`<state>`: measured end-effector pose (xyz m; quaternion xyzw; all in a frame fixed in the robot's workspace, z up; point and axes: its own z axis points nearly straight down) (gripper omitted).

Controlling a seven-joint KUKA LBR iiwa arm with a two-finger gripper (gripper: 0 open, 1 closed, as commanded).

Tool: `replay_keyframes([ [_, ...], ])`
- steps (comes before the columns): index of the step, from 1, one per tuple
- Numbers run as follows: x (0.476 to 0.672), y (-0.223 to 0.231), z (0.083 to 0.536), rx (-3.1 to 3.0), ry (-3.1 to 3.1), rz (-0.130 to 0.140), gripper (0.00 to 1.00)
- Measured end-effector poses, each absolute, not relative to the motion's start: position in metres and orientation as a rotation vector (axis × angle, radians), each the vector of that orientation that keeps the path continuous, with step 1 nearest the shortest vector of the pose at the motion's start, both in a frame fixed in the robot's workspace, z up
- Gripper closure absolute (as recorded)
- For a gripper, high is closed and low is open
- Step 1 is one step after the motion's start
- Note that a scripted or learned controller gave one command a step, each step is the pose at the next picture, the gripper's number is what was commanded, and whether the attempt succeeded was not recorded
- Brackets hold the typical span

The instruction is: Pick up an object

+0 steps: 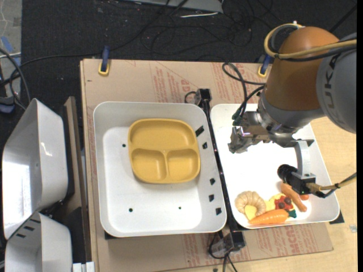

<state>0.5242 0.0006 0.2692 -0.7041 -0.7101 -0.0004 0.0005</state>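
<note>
Right of centre in the frame, over the upper left part of the right bin (264,171): gripper (241,141), under the grey arm (346,95) and its orange band (298,67), poised above bare white floor. Apart or together, cannot tell from this slant. Lower right corner of that bin: small heap of toy food, well apart from the gripper. Pale shrimp-like piece (248,198), orange carrot (271,217) just below it, second orange piece (295,197) further right, slanted. Left of centre, in the left bin (153,211): yellow divided plate (164,151), lying flat in the upper half.
</note>
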Motion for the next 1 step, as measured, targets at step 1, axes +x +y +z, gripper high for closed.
replay_keyframes([
  [1,0.5221,0.0621,0.253,-2.209,-2.229,0.002,1.0],
])
